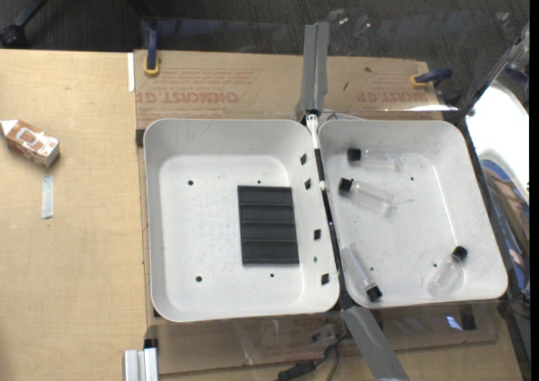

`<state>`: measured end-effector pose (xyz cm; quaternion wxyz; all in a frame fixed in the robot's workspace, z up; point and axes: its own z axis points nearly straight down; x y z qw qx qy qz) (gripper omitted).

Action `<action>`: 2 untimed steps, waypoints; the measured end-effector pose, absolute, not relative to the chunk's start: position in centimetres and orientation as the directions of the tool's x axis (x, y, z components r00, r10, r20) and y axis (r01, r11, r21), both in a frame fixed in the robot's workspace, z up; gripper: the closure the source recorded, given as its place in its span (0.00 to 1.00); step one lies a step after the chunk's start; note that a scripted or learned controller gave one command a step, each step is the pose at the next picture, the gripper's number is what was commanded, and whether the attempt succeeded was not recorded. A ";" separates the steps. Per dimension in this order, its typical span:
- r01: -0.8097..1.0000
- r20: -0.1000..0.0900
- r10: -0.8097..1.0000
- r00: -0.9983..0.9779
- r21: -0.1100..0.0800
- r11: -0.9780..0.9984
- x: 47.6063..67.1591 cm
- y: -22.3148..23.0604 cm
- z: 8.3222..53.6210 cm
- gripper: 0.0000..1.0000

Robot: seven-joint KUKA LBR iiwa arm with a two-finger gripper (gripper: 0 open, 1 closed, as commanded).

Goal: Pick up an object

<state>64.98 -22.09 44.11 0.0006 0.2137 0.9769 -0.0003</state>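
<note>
Where the two bins meet at mid-frame, you have the right bin (474, 170) carrying the pick candidates: four clear vials with black caps. Vial one (376, 158) lies near the far-left corner, cap toward the divider. Vial two (368, 195) lies just below it, also cap-left, well apart from the walls. Vial three (360, 271) rests along the left wall near the front, cap toward the front edge. Vial four (445, 273) sits at the front-right corner, tilted, cap up-right. The left bin (152, 202) holds one black ribbed block (269, 225), flat, about centred. A cardboard sheet (253, 84) lies beneath both bins. On the wooden bench (67, 287) to the left, note a small carton (32, 143) and a pale strip (47, 199). You cannot tell the pincer's state from this view.
</note>
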 end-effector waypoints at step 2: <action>0.288 -0.002 0.288 -0.958 0.000 0.958 65.0 -22.0 44.1 1.00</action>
